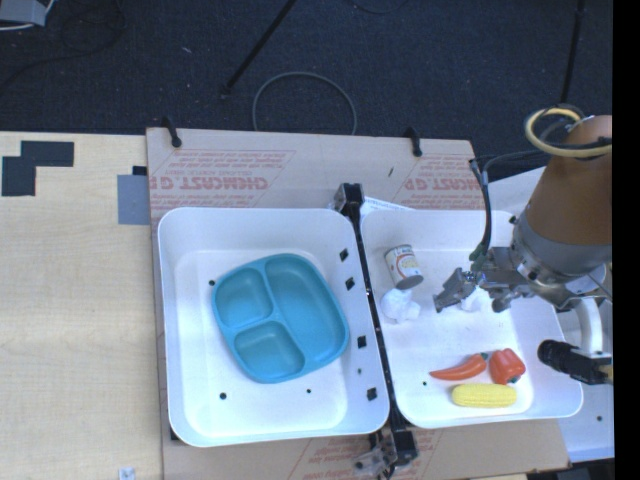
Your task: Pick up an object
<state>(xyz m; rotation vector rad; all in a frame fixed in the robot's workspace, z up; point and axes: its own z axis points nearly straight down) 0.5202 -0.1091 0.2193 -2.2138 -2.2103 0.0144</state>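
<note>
Under both white bins (190,268): cardboard sheet (300,173), pale wood bench (70,308).

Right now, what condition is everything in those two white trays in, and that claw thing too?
Blue divided plate: lying flat in the left bin, nothing in its compartments.
Small can: tipped on its side in the right bin.
White crumpled item: lying beside the can.
Orange chili, red pepper, yellow corn: lying together near the front.
End effector: above the right bin, holding nothing.
</note>
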